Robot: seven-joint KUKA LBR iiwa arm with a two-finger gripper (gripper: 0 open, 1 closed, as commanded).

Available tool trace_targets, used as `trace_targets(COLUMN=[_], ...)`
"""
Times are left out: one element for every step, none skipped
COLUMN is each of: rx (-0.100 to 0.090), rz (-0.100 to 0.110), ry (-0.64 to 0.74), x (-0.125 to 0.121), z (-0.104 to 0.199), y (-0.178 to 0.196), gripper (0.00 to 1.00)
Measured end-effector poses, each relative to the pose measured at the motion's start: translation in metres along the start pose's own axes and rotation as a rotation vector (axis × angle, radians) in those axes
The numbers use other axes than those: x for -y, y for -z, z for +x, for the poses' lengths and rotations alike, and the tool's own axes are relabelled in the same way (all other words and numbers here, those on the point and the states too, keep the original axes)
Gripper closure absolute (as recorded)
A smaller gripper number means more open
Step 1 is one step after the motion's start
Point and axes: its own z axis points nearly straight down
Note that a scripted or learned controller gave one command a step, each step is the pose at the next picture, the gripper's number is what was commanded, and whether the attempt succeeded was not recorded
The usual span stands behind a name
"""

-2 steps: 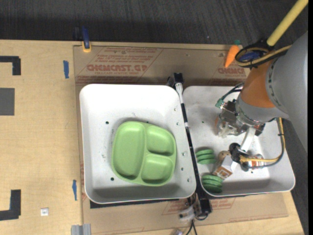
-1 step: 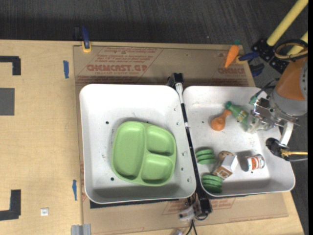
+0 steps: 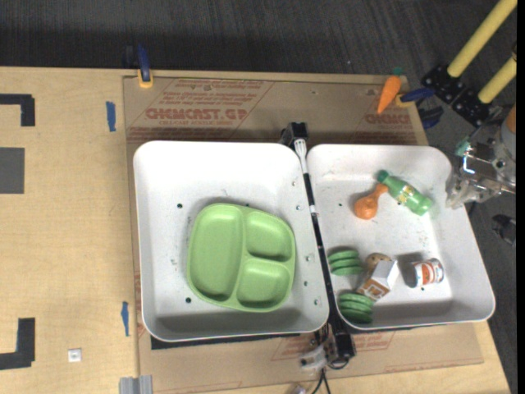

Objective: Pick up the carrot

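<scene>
Nearest, a green barbell-shaped toy (image 3: 349,284) lies below the carrot (image 3: 370,202); right of the carrot, beyond the bin's rim (image 3: 456,189), hangs the gripper (image 3: 473,179), grip state unclear.

1. The room light is bright and even, falling from overhead; nothing on the bench is lost in darkness.
2. Both white bins (image 3: 164,220) take the light hardest and look nearly washed out, with faint grey shading along their curved walls.
3. Shadows are soft and short: a dim one hugs the green divided plate (image 3: 241,257), and small ones sit under the items in the right bin (image 3: 467,261).
4. The dark floor at the top stays murky.
5. Overall sharpness is modest; the red print on the cardboard sheet (image 3: 205,105) reads fuzzy.
6. The metal gripper (image 3: 476,179) at the right edge looks slightly blurred, with small glints.
</scene>
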Motion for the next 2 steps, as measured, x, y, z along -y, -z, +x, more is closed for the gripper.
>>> trace_targets(rx=[0.001,0.002], rz=[-0.001,-0.003], ry=[0.002,0.003], x=[0.0,-0.001], z=[0.0,0.001], y=[0.01,0.02], gripper=[1.0,1.0])
